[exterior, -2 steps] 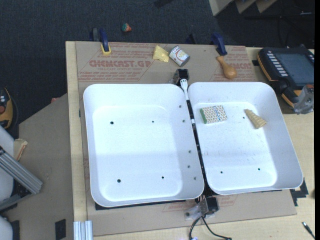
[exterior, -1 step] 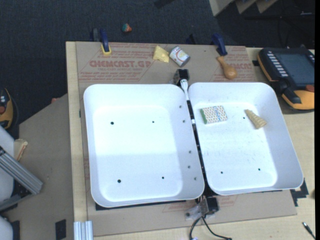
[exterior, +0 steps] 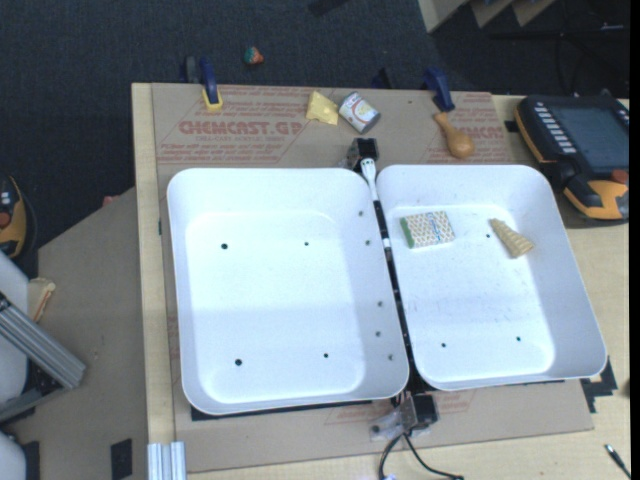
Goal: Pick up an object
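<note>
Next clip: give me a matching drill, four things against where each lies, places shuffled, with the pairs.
Things:
1. patterned block
2. tan cone
3. yellow wedge
4. wooden pear-shaped piece

Places:
A. on the board behind the left bin
B. right bin, toward its right side
C. on the board behind the right bin
D. right bin, near the divide

Pairs: 1-D, 2-B, 3-A, 4-C

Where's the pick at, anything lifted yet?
Nothing looks done: the patterned block and the tan cone both lie flat in the right bin. Nothing is in hand. Left: the whole pick, from approach to grasp and lift.
</note>
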You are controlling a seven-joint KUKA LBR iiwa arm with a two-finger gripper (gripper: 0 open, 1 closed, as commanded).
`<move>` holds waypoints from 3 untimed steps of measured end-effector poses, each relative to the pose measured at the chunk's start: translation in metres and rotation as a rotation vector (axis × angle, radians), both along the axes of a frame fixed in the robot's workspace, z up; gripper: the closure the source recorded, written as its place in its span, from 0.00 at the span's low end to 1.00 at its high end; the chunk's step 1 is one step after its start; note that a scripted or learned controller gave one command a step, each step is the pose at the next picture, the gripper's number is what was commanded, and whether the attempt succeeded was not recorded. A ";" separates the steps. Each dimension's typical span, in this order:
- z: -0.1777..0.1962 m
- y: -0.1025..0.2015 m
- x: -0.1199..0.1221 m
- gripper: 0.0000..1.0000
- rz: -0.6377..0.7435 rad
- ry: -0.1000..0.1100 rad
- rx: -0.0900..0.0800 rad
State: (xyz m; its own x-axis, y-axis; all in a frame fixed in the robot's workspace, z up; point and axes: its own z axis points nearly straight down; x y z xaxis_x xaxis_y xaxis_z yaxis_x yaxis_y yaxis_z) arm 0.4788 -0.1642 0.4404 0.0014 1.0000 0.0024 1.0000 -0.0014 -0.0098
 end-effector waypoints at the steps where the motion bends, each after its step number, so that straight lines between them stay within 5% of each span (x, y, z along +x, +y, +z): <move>1: -0.068 0.056 0.000 1.00 0.007 -0.001 0.001; 2: 0.078 0.012 0.001 1.00 -0.002 -0.030 -0.010; 3: -0.012 0.009 0.000 1.00 0.000 -0.001 0.000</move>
State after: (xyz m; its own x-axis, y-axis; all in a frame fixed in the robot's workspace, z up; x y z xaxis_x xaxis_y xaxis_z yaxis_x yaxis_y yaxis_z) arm 0.4789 -0.1556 0.4286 0.0017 1.0000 0.0019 1.0000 -0.0017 -0.0084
